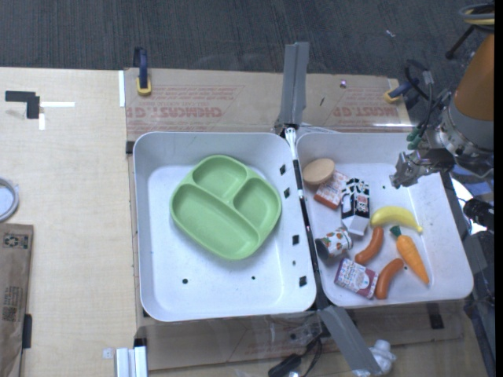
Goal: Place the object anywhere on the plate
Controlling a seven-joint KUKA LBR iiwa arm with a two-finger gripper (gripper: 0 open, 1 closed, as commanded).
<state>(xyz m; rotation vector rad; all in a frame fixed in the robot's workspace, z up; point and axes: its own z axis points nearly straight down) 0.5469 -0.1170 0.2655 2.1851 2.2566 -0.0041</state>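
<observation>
The gripper [402, 171] is poised over the right bin [452, 285], beyond the banana [395, 217]; finger state cannot be determined.

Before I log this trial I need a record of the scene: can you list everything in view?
Plate: one, green, three compartments, in the left bin.
Bins: two, white; left, right.
Banana: one, yellow, right bin.
Carrot: one, orange, right bin, below the banana.
Sausages: two, orange-red, right bin.
Round brown piece: one, right bin, top left.
Small cartons and packets: several, mixed colours, right bin centre, such as the black-and-white one and the pink one.
Clamps: two, yellow and blue, on the cardboard behind the bins.
Arm: one, grey with orange band, right.
End effector: one, over the right bin's upper right.
</observation>
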